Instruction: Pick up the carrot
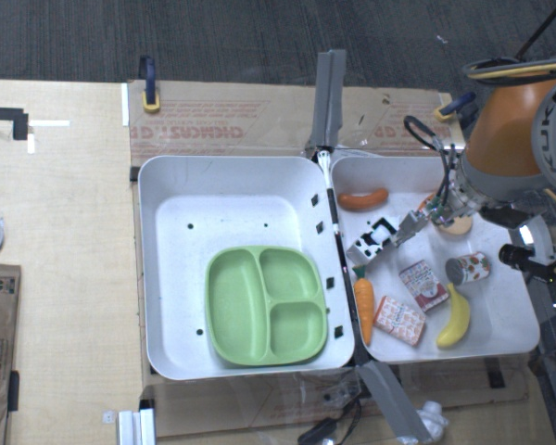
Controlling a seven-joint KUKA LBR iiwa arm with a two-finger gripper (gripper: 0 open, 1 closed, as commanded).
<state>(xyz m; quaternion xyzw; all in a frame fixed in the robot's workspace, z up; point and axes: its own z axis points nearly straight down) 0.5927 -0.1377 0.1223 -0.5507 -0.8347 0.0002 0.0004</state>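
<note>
The orange carrot [364,308] with a green top lies in the right bin [500,346], against its left wall and pointing toward the front. The gripper [371,243], black and white at its tip, reaches in from the arm at the right. It hangs just behind the carrot's green end, close to the left wall. Nothing is visibly held in it.
In the right bin there are also a red sausage [363,197] at the back, a red-and-white packet [423,284], a cracker box [399,320], a small can [468,268] and a banana [454,318]. A green divided plate [267,304] sits in the left bin [167,248].
</note>
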